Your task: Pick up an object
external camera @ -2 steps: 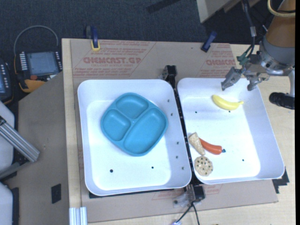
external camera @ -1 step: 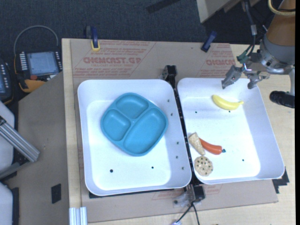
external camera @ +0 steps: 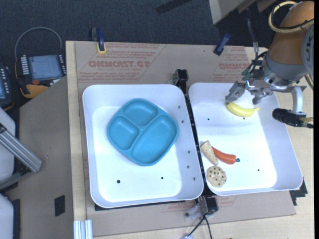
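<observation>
A brown cardboard-covered desk (external camera: pixel 149 59) with red lettering carries two shallow white plastic bins, left (external camera: pixel 94 148) and right (external camera: pixel 279 148), touching side by side.

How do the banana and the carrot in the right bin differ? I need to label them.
The banana is yellow and curved; the carrot is orange and straighter. The banana lies near the bin's far end, under the gripper; the carrot lies near the front, beside a cookie. Both rest in the right bin.
</observation>
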